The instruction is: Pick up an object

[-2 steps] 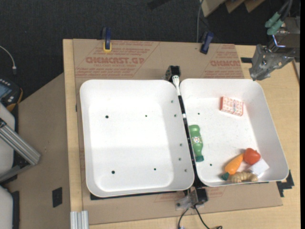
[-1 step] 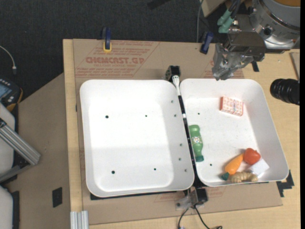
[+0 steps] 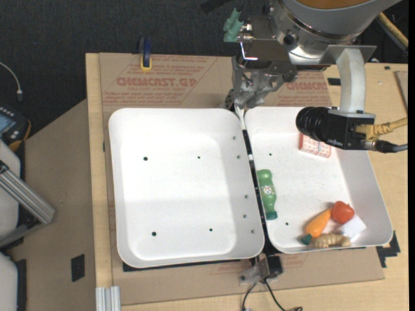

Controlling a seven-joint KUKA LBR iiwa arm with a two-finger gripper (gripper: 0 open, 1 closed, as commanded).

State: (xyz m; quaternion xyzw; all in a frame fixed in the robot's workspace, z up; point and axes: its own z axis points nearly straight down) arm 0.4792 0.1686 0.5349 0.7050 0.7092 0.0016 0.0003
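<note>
My gripper [image 3: 248, 94] hangs over the far rim where the two bins meet, below the grey wrist and orange band. In the right bin [image 3: 363, 173] a green bottle [image 3: 266, 193] lies along the left wall, well in front of the gripper. A red and white box [image 3: 314, 147] sits toward the back, partly hidden by a black cylinder on the arm. Near the front right corner lie an orange carrot [image 3: 318, 223], a red tomato [image 3: 342, 212], a tan knobbly piece [image 3: 331, 241] and a white card [image 3: 354, 227].
The left bin [image 3: 175, 193] sits beside the right one on a brown cardboard sheet [image 3: 162, 76]. The black cylinder [image 3: 331, 128] with its cable juts over the right bin's back. A blue clamp [image 3: 146, 54] stands at the board's far edge.
</note>
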